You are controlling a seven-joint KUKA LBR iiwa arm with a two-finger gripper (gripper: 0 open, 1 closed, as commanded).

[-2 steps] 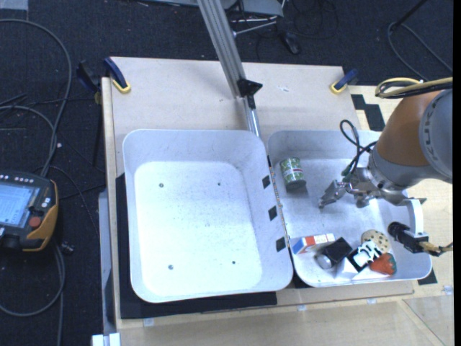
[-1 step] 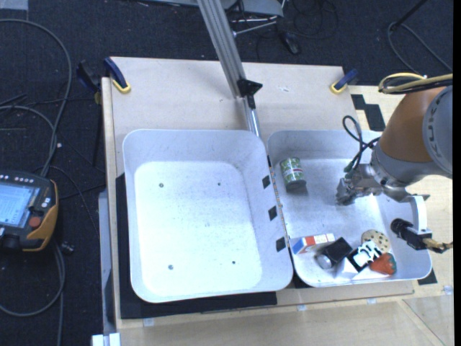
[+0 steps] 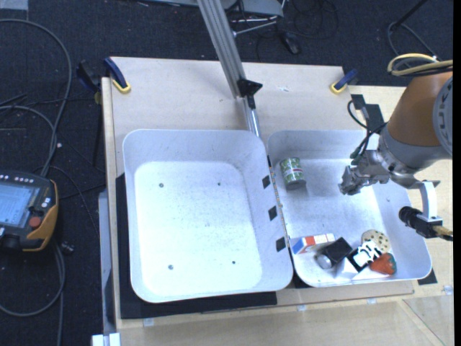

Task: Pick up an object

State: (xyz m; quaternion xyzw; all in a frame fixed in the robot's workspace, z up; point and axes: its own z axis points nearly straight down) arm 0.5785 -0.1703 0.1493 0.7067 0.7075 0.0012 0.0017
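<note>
**Gripper poised over sparse right bin**

Dark floor surrounds a table [image 3: 180, 92] with two white bins. A green can [image 3: 292, 173] lies in the right bin [image 3: 324, 150], apart from the gripper [image 3: 351, 182]; its grip state cannot be told. Descending here likely closes on nothing.

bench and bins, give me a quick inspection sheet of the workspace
surface: pale wooden bench bearing two shallow white bins; left white bin, right white bin.
job's things: small green-labelled can near the right bin's back; at its front a red, white and blue box, a black block, a black-and-white patterned piece, a red rounded piece.
clutter: yellow-tipped clamps at the bench's back corners.
grippers: grey two-finger gripper over the right bin, beside the can, holding nothing visible.
cables: black cables on the floor at left.
surroundings: orange handheld pendant; slanted aluminium pole.
</note>
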